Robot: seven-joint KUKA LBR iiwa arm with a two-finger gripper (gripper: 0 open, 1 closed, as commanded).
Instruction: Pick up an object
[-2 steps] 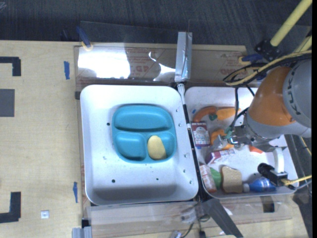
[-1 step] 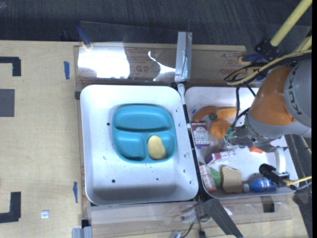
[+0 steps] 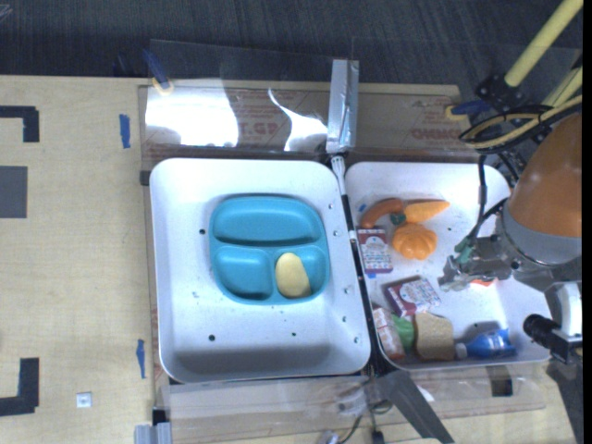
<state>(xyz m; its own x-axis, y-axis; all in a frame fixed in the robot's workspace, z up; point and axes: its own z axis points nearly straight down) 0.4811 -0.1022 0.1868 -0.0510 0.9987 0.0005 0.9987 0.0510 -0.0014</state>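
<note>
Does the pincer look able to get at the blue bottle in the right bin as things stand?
Probably yes. The blue bottle lies uncovered near the right bin's front wall, with the pincer above and close by. The wall alongside may crowd a grasp.

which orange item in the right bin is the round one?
The small pumpkin, squat and ribbed, just below the carrot. The carrot is long and tapered, lying near the bin's far wall; the third orange-red piece at its left is elongated too.

A light wooden bench [image 3: 65,276] fills the left and middle. Two white bins [image 3: 176,248] sit on it, side by side.
</note>
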